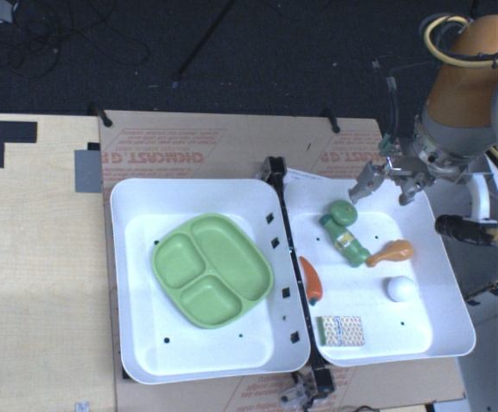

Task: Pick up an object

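Observation:
My gripper [388, 185] hangs over the far edge of the right bin [442, 316], its fingers spread open with nothing between them. Just below and left of it lies a green bottle [345, 228] with a round dark-green cap. An orange drumstick-shaped toy [391, 252] lies to the bottle's right. A white ball [399, 288] rests nearer the front. An orange-red carrot-like piece [311, 281] sits against the bin's left wall. A small patterned packet [342, 330] lies flat at the front left.
The left bin [137, 316] holds a green divided plate [212, 269]. A black divider [285, 256] runs between the two bins. Cardboard [206, 148] lies under both bins, with the wooden bench [34, 264] to the left.

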